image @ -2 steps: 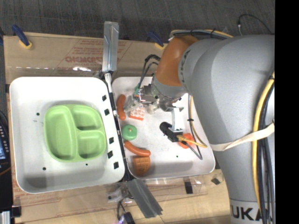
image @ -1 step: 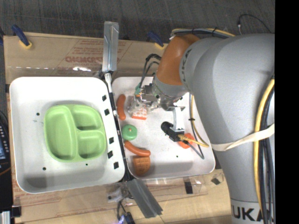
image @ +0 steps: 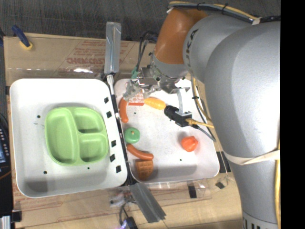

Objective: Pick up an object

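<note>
Toy foods lie loose in the right bin (image: 202, 163), apparently scattered as picking targets. The gripper (image: 136, 90) hangs over that bin's far left corner, above a yellow-orange piece (image: 155, 103) and the top of an orange sausage (image: 123, 109) along the left wall. Whether it is clenched or released cannot be told. The arm (image: 228, 66) bends down steeply from the bin's right side. The left bin (image: 24, 104) holds a green divided plate (image: 76, 135).

Bright, even light; slight softness.
</note>
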Controlling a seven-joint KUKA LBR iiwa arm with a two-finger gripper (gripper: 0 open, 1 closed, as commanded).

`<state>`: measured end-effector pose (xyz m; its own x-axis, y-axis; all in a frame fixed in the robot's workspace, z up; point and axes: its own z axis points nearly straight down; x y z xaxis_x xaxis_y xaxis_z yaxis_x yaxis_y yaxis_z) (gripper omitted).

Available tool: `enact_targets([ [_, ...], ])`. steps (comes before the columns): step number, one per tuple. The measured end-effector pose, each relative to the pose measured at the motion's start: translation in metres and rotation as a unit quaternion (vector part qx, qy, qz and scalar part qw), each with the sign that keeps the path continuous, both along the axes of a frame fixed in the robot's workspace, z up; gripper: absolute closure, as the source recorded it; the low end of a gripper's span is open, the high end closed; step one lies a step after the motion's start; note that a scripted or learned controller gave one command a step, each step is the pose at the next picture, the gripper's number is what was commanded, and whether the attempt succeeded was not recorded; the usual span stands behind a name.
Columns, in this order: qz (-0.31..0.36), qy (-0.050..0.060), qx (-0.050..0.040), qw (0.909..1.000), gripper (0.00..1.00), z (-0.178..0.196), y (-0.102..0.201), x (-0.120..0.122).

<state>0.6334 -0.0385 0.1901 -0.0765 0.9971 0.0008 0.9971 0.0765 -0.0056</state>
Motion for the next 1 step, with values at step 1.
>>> enact_targets([
  [1, -0.019, 0.003, -0.0003, 0.9998, 1.0, 0.0103, -0.0111, -0.0392],
])
